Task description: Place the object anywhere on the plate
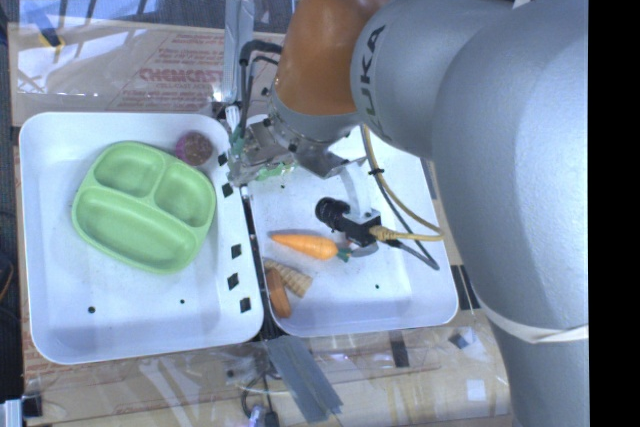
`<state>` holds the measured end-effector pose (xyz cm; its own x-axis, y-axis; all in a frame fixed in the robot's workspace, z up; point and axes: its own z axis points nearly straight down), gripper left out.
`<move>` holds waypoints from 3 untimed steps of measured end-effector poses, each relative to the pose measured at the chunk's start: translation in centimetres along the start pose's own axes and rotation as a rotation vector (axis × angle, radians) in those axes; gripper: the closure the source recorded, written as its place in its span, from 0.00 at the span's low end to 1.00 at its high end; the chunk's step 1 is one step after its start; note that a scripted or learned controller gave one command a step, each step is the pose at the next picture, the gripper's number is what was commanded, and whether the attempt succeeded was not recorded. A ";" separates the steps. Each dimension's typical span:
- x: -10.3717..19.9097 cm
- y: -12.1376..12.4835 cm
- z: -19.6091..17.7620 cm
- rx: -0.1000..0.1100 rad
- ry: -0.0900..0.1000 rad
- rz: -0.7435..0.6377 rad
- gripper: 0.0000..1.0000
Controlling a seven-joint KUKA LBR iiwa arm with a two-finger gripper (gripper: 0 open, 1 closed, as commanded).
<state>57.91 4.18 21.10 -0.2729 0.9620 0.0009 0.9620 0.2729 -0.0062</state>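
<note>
Reaching in from the right, the grey arm (480, 115) shows the black letters "UKA" running up its casing beside the orange band (320, 45); the first letter of the maker's name is hidden by the curve. Behind the bins, a clear sheet (170, 75) on the table (420, 365) bears reddish print that seems to read "CHEMCAST", though glare blurs it.

The pincer (248, 163) sits low over the ridge where the two bins meet, at their far end. Whether it is spread or pressed together cannot be told from this angle, and nothing can be seen held in it.

The carrot (305, 245) lies flat in the right bin (400, 305), near its middle and apart from the pincer. Its long axis runs almost straight across the view, from left to right. The tapered tip points left toward the dividing ridge, and the thicker end with a touch of green points right.

Nearer the front edge of that bin lie a tan cone-shaped piece (290, 280) and, touching it, a small orange piece (279, 302).

The green plate (145, 205), divided into three compartments, rests in the left bin (40, 315). A dark reddish round thing (193, 147) sits just beside the plate's far right edge, on the bin floor and not on the plate.
</note>
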 end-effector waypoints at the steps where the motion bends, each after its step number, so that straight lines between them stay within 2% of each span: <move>1: 0.0 0.0 0.0 0.000 0.000 0.000 0.00; 2: 0.0 0.0 -1.0 0.001 0.000 -0.002 1.00; 3: 3.7 -4.0 2.1 -0.001 -0.001 -0.289 1.00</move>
<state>53.01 6.69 19.04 -0.5355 0.8445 0.0016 0.8445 0.5355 -0.0047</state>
